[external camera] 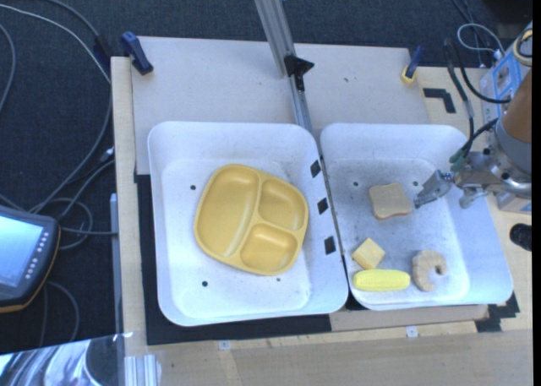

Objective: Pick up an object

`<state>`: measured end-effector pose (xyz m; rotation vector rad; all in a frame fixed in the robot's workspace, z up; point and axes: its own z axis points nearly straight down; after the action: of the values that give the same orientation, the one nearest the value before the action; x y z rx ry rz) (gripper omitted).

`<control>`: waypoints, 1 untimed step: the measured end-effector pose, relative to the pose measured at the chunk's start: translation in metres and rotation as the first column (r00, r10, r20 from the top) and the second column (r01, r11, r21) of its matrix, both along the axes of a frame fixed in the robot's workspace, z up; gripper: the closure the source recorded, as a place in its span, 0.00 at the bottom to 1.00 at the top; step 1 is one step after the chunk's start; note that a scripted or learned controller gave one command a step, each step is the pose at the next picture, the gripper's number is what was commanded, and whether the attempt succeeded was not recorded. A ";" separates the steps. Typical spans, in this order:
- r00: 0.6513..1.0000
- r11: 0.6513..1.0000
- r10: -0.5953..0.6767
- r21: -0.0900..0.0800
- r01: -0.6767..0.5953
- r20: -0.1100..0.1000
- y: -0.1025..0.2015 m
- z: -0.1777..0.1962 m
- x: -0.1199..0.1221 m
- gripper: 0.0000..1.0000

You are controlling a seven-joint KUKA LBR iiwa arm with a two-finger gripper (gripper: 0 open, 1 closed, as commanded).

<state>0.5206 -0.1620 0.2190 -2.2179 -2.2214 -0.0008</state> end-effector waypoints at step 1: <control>1.000 1.000 -0.001 0.000 0.001 0.001 0.000 0.000 0.000 0.00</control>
<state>0.5207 -0.1621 0.2190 -2.2191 -2.2213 -0.0011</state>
